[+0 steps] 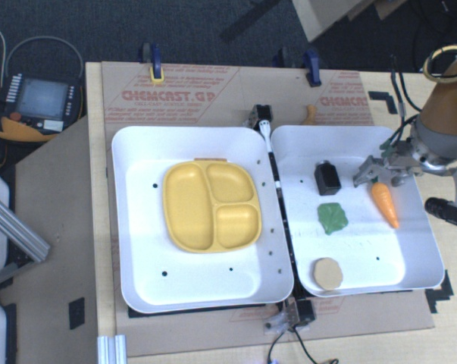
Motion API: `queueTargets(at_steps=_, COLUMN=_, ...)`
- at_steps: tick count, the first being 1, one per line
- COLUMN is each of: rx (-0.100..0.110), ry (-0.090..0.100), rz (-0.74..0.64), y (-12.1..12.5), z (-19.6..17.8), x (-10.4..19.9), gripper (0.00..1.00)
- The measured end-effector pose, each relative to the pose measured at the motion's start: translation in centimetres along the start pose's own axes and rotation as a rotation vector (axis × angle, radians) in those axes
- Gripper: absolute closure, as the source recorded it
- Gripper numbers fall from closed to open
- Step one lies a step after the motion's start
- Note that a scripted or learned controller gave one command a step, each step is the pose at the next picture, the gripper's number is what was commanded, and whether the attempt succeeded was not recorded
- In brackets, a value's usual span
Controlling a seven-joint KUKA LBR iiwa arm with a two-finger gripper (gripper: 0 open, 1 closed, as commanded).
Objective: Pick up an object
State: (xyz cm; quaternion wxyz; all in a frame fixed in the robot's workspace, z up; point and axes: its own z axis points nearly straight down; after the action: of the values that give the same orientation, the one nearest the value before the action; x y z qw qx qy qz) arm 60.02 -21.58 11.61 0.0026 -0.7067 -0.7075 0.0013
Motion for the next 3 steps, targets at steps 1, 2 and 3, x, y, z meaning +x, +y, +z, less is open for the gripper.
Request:
queueTargets(at_steps=1, rx=-0.002, ry=0.004, rz=-0.001, y=0.1, z=3.3, x=0.3, gripper=0.00)
queueTargets(at_steps=2, rx=-0.005, ry=-0.001, rz=-0.002, y=0.1, z=2.1, x=0.2, gripper=1.00)
queueTargets(at_steps=3, rx=-0.013, ry=-0.005, rz=-0.001, y=0.7, z=-4.1, x=0.8, gripper=1.00)
